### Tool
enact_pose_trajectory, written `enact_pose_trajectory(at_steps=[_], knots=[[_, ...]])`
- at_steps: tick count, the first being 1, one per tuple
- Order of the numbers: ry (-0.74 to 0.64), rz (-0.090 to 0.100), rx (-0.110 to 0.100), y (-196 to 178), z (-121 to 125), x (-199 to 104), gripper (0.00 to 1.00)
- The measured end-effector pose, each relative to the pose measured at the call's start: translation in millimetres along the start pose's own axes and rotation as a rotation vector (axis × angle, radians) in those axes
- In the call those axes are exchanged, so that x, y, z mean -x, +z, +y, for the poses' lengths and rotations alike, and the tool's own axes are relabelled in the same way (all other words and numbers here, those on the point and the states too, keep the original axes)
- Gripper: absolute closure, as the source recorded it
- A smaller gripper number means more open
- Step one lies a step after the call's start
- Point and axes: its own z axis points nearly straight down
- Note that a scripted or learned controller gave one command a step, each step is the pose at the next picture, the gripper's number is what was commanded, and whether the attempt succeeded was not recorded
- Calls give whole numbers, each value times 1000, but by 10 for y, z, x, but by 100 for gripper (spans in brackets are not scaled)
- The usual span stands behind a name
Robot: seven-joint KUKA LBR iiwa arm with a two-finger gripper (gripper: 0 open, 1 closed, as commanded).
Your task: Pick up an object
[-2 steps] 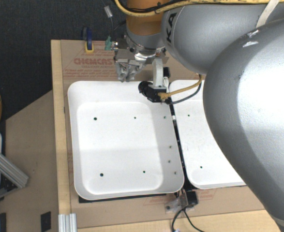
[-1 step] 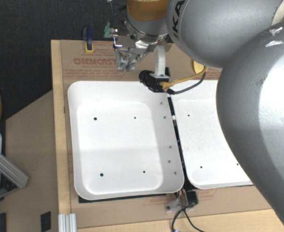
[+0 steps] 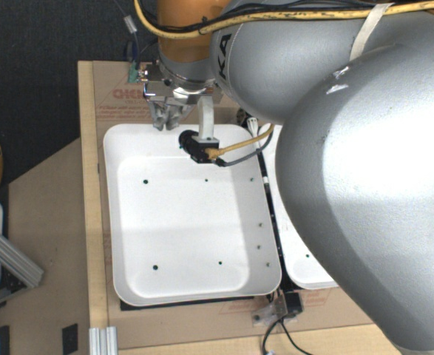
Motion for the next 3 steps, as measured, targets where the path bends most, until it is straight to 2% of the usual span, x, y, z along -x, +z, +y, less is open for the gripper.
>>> enact_pose_trajectory(at_steps=[2, 3], knots=[[6, 1, 14, -1001, -186, 592, 100], [-1, 0, -1, -115, 25, 49, 100]])
